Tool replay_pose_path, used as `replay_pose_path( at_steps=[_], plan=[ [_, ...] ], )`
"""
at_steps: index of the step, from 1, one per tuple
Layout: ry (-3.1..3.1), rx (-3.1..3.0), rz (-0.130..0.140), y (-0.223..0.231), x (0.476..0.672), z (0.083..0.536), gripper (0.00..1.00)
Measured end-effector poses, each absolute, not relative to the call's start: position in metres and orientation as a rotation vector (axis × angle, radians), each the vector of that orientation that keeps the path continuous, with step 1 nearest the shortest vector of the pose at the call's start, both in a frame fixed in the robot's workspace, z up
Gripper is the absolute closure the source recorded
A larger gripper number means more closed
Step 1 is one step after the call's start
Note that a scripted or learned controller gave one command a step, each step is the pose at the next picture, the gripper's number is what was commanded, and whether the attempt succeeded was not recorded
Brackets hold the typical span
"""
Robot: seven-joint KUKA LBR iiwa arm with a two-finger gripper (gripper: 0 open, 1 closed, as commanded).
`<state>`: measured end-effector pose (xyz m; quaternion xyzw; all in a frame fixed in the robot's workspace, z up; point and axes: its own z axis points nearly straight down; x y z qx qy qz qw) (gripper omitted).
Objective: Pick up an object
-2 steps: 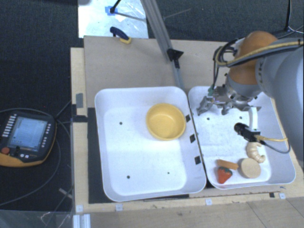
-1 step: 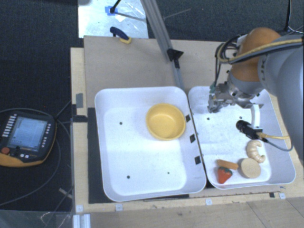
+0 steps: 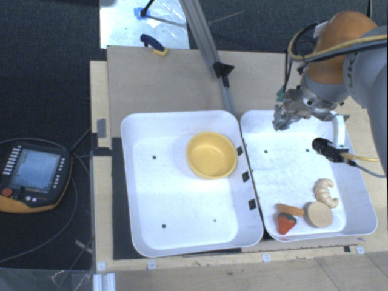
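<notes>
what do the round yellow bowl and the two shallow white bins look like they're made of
Round yellow bowl: probably plastic, with an even colour and a soft sheen.
Shallow white bins: likely moulded plastic with rounded corners and a smooth finish; painted metal can't be ruled out.

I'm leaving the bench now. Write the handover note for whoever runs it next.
End effector: over the far edge of the right bin, nothing seen held; finger state unclear.
Right bin, near corner: croissant, round tan disc, strawberry, with a small orange piece beside it.
Left bin: yellow bowl.
Done: nothing lifted yet.
Left: pick up one object.
</notes>
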<state>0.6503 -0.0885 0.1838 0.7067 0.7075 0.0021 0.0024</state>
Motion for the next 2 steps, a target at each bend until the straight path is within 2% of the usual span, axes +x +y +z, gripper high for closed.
replay_pose_path(
  at_steps=[1, 2],
  plan=[
    [2.221, 2.219, 0.003, -0.089, 0.651, 0.211, 1.00],
    [2.226, 2.216, 0.004, -0.039, 0.661, 0.223, 1.00]
  ],
)
